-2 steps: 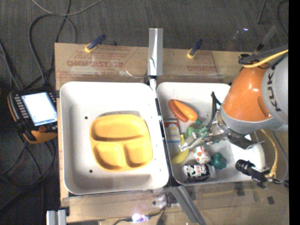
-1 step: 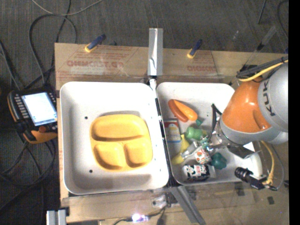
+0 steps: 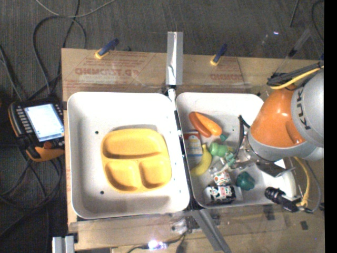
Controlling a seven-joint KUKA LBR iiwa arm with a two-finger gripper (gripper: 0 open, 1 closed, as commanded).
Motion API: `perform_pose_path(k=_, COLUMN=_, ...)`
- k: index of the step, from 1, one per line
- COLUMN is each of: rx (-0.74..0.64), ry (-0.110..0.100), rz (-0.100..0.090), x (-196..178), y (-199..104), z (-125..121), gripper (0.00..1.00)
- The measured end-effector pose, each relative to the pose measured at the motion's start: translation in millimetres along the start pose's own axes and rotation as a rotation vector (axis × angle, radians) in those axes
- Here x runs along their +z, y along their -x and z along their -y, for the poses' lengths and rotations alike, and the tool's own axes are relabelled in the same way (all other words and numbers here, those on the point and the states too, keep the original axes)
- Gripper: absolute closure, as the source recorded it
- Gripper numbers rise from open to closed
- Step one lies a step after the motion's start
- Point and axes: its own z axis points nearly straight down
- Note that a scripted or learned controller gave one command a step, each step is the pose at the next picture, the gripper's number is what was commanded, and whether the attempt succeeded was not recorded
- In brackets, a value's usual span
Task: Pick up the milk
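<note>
Milk lies low in the right bin

We see a yellow tray in the left bin. The right bin holds a carrot, banana and the milk, a small black-and-white carton on its side, just near-left of the pincer; whether that is open, we cannot tell.
</note>
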Motion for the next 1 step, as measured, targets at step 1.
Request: perform_pose_path(k=1, rx=-0.151, ry=-0.002, rz=0.001, x=-57.3, y=-62.3, z=-16.1, gripper=1.00)
